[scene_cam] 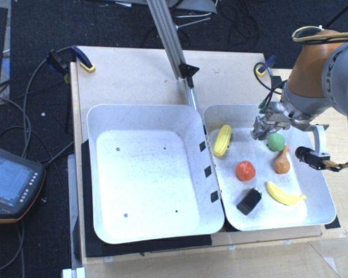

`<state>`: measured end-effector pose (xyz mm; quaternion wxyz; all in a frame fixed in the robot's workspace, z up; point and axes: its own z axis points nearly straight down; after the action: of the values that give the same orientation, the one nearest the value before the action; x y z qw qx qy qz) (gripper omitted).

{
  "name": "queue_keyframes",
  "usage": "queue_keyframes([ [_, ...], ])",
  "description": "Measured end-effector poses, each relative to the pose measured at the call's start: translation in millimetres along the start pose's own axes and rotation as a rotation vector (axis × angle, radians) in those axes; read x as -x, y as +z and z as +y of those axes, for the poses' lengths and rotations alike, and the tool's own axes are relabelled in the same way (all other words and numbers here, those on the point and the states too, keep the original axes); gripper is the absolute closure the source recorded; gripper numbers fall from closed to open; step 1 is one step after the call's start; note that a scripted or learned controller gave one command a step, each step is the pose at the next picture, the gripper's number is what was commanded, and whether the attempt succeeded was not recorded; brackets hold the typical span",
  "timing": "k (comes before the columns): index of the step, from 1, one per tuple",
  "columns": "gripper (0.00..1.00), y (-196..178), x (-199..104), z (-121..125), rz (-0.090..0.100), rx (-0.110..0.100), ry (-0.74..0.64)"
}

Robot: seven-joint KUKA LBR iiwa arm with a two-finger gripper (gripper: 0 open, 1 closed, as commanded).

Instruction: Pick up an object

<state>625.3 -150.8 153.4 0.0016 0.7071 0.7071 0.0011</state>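
A green ball (276, 141) lies near the far edge of the right white bin (319, 213), touching or just beside the gripper (263, 128), which hovers at its left; whether the gripper is open or closed cannot be told from this angle. An orange pear-shaped toy (282, 161) rests just in front of the ball. A red tomato-like object (245, 170) sits near the bin's middle, a yellow corn cob (222, 140) lies toward its left wall, a yellow banana (285, 194) and a small black block (249, 201) lie nearer the front. The left white bin (98, 126) sits alongside, its speckled floor bare. Both bins rest on a pale wooden bench (133, 74). Dark carpet surrounds the bench, with black cables and a handheld control pendant (11, 181) at left. A metal pole (168, 30) slants above the bins.
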Motion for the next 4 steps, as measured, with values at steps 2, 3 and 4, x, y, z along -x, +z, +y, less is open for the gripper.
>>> queue_keyframes([
  [2, 1.0, -85, -2, -1, 0.0, 0.0, -0.001],
  [3, 1.0, -80, -48, -2, 0.002, -0.004, -0.004],
  [4, 1.0, -84, -101, -20, 0.002, -0.003, -0.004],
])
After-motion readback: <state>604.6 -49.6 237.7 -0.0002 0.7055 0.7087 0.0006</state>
